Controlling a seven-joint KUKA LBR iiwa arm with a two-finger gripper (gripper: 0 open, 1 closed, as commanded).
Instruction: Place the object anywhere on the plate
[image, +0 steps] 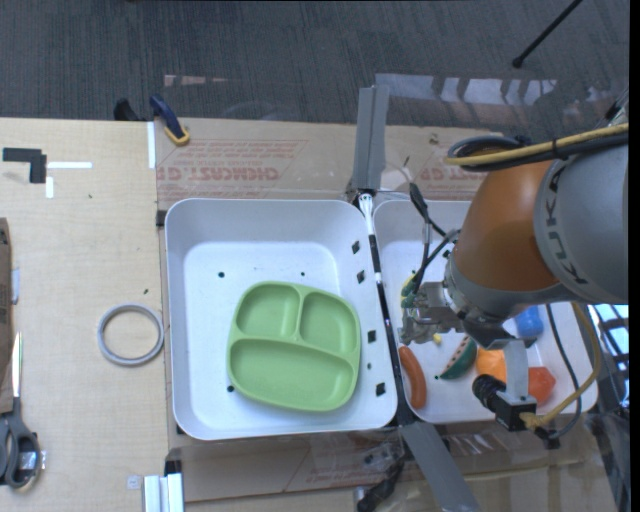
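Observation:
A light green plate (296, 347) with three compartments lies in the left white bin (190, 300). My gripper (418, 328) hangs low over the left side of the right bin (392, 232), beneath the arm's orange band and grey wrist. Just below it lie a red-orange sausage-shaped toy (412, 376) and a green curved piece with a red edge (458, 360). Further right lie an orange piece (491, 361), a red-orange piece (541, 382) and a blue piece (528, 323), partly hidden by the arm. The gripper is apart from the plate, on the other side of the wall between the bins.
A grey divider post (368, 140) stands at the back between the bins. On the bench to the left lie a roll of tape (131, 333) and scissors (18, 440). Cables (520, 148) run over the arm's top.

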